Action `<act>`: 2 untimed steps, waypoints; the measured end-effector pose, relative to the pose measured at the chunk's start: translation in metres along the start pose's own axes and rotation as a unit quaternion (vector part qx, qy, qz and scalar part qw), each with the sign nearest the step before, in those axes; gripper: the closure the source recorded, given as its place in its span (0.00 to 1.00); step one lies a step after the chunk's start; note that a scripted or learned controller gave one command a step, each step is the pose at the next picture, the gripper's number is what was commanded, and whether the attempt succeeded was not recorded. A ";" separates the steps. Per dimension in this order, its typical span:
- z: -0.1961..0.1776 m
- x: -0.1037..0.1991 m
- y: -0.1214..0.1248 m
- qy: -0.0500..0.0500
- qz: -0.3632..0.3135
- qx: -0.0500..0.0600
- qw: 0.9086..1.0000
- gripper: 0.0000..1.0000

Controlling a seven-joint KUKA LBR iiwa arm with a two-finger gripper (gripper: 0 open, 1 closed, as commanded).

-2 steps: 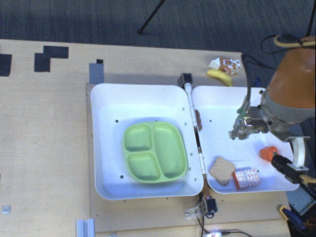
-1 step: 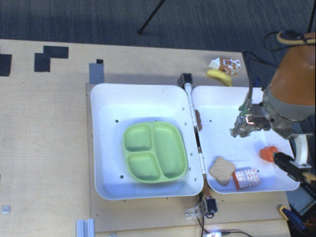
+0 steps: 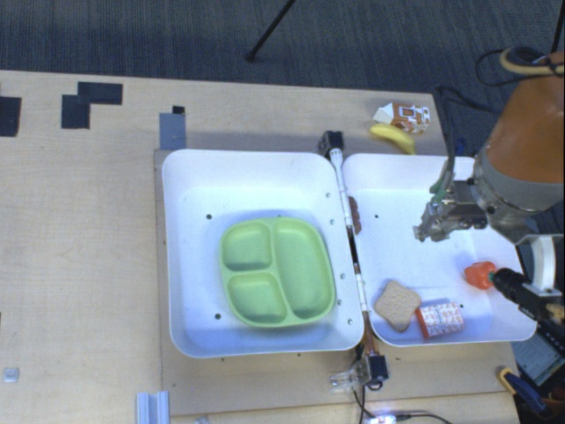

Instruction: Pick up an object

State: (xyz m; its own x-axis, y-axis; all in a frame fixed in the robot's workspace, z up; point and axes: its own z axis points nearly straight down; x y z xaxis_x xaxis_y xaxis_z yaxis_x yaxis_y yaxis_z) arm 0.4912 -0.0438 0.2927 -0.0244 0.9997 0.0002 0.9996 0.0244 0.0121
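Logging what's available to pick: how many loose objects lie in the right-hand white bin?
3: a tan bread-slice toy near the front-left corner, a red-and-white patterned can beside it, and an orange round object further right. The arm may hide more.

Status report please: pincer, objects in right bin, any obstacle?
Pincer over right bin, nothing between its fingers. Bread slice, red can, orange item lying near front. Nothing in the way.

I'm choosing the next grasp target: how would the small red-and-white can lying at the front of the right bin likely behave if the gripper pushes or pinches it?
The can lies on its side, so a sideways nudge would probably roll it. It looks rigid, so a pinch should not crush it. The slice of bread sits close beside it and the right bin wall is near, leaving little finger room.
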 end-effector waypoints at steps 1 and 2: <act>-0.011 0.000 0.001 0.000 -0.003 -0.001 1.000 1.00; -0.021 0.001 0.003 0.000 -0.007 -0.003 1.000 1.00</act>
State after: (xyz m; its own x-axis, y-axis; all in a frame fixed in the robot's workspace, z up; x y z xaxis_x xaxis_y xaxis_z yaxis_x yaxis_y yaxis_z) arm 0.4935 -0.0430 0.3140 -0.0382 0.9993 -0.0006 0.9991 0.0382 0.0177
